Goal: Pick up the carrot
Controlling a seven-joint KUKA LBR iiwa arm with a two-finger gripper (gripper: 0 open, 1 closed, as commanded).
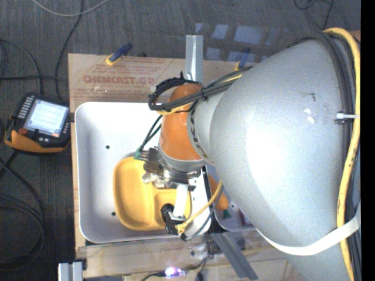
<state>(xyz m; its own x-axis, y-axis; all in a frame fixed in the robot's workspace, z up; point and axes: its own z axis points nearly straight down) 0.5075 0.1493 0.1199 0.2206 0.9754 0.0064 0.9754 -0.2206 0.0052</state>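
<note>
An orange sliver (220,196) shows past the right side of the wrist, at the near edge of the right bin; it may be the carrot, but the arm hides most of it. My gripper (157,174) hangs low over the left bin (99,157), right above a large yellow rounded object (135,198) lying in the bin's near half. The wrist and its fittings cover the gripper's tip. The big grey arm body blocks nearly the whole right bin.
A cardboard sheet (117,78) lies under the far side of the left bin, with a small blue and yellow tool (119,52) on it. A teach pendant (38,124) rests on the floor at the left. A metal post (194,54) stands behind the bins.
</note>
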